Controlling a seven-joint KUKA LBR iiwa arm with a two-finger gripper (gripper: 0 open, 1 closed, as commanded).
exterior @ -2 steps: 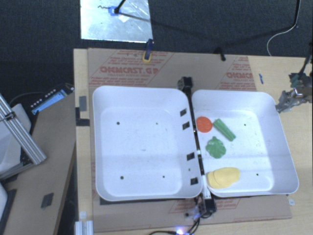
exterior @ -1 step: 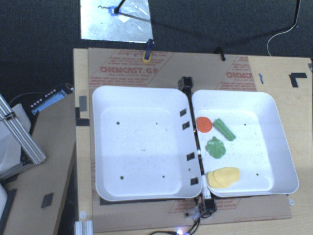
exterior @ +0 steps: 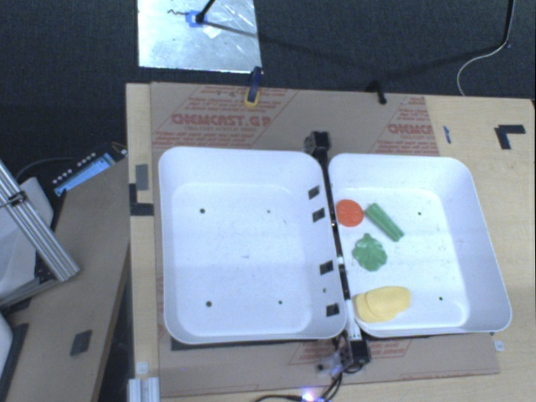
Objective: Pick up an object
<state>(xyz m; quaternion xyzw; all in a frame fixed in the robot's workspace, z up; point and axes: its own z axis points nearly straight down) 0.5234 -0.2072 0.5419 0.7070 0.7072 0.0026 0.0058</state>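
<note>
Four small objects lie in the right bin (exterior: 456, 224), all near its left wall. A round orange-red disc (exterior: 349, 213) sits highest. Just to its right lies a green oblong piece (exterior: 384, 222), slanted. Below them rests a darker green leafy-shaped piece (exterior: 369, 253). A yellow lump (exterior: 383, 303) lies in the bin's front left corner, close to the rim.
The left bin (exterior: 243, 241) stands beside the right one, joined along a dark clipped seam (exterior: 331, 241). Both rest on a cardboard sheet (exterior: 218, 115). A shiny metal plate (exterior: 198, 23) lies behind the bench, and an aluminium frame (exterior: 33, 233) stands at the left.
</note>
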